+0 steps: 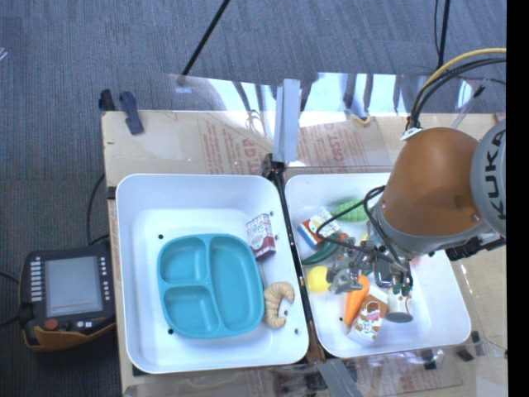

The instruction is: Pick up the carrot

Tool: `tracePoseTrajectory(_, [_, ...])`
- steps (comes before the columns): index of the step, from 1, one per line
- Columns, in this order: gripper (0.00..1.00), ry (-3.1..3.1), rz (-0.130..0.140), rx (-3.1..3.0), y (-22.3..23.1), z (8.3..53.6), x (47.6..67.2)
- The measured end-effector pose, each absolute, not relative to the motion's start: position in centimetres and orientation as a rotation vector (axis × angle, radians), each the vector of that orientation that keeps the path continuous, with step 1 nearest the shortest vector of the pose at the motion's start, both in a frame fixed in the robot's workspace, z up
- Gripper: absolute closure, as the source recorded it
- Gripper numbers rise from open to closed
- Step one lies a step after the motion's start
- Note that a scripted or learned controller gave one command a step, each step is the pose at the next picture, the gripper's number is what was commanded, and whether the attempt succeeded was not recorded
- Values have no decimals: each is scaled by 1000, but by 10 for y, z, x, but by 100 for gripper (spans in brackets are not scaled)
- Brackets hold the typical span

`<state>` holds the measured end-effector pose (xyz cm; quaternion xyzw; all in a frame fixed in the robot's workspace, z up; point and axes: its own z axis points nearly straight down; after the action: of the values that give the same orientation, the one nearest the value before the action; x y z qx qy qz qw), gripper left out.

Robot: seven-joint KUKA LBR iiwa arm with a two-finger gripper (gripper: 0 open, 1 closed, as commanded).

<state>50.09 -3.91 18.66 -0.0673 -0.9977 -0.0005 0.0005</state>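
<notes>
Orange carrot in the right bin, gripper just above its top end, finger state impossible to tell, blue divided plate in the left bin.

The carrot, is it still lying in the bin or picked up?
In the bin. The carrot lies slanted on the floor of the right bin, beside a small carton, just under the gripper.

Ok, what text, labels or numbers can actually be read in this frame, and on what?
"KUK", cut off at the frame edge: on the grey arm.
Red print on the bench: blurred, unreadable.
Labels on the small carton and the packets in the right bin: too small.
Pendant screen: unreadable.
</notes>
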Motion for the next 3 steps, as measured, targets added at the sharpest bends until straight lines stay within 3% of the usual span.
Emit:
tracePoseTrajectory(1, [100, -3093, -1, -527, -46, 186, 475])
tracePoseTrajectory(2, [0, -3093, -1, -526, -45, 186, 475])
tracePoseTrajectory(3, [0, -3016, 1, -858, -84, 85, 474])
